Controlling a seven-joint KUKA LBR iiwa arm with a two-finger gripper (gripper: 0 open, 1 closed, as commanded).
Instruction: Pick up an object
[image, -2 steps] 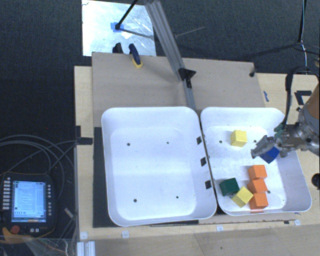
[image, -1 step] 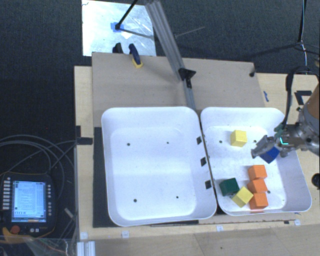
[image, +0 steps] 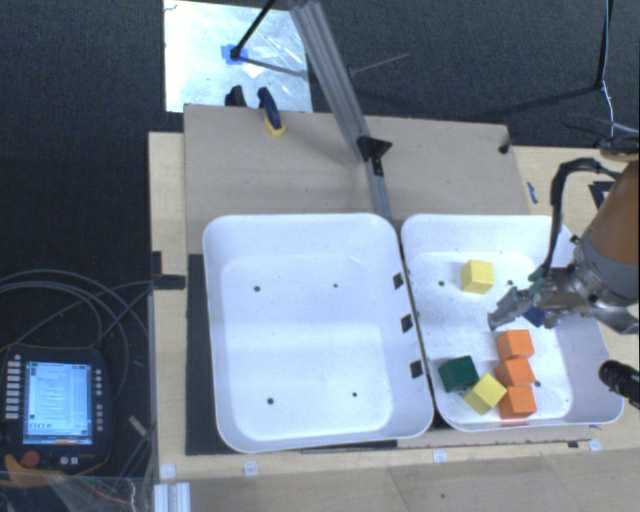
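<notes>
The arm (image: 612, 235) comes in from the right edge, its grey body and orange band sitting over the right bin (image: 440, 250), with the wrist angled down and to the left. The jaws (image: 510, 312) sit low over the middle of that bin, pointing left. Whether they stand wide or narrow cannot be told, since the metal tips blur together, and no block shows between them.

Six blocks lie in the right bin. A yellow block (image: 478, 275) rests up and to the left of the jaws, near but apart. An orange block (image: 515, 344) lies just below the jaws, with a second orange block (image: 516, 371) touching it from below and a third orange block (image: 518, 402) lower again, the three forming a short column. A second yellow block (image: 485, 393) lies just left of that lowest one, and a dark green block (image: 459, 373) sits beside it toward the bin's left wall.

The left bin (image: 215, 260) lies alongside on the counter (image: 300, 160). A control tablet (image: 55, 405) with a lit screen rests off the counter at lower left.
</notes>
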